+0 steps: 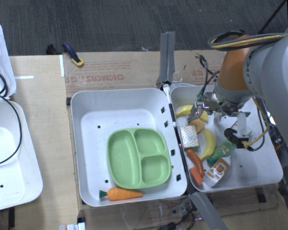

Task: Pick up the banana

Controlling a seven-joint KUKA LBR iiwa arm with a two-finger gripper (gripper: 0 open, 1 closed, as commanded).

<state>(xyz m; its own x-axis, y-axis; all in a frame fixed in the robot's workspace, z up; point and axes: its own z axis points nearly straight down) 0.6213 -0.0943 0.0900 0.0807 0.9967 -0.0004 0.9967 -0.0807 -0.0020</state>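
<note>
The banana (209,143) is yellow and curved. It lies in the right bin (253,176), left of the middle, among other toy foods. My gripper (199,112) hangs over the bin's far left part. It is above a yellow piece (183,110) and an orange-brown fruit (199,124), a short way beyond the banana's upper end. Nothing visibly hangs from it. The grey arm with its orange band (234,69) reaches in from the right and hides the bin's far right corner.
Around the banana lie a speckled block (189,136), a red pepper (195,164), a green item (221,151) and a small carton (217,170). The left bin (87,139) holds a green divided plate (139,157) and a carrot (121,193). A divider wall (176,129) separates the bins.
</note>
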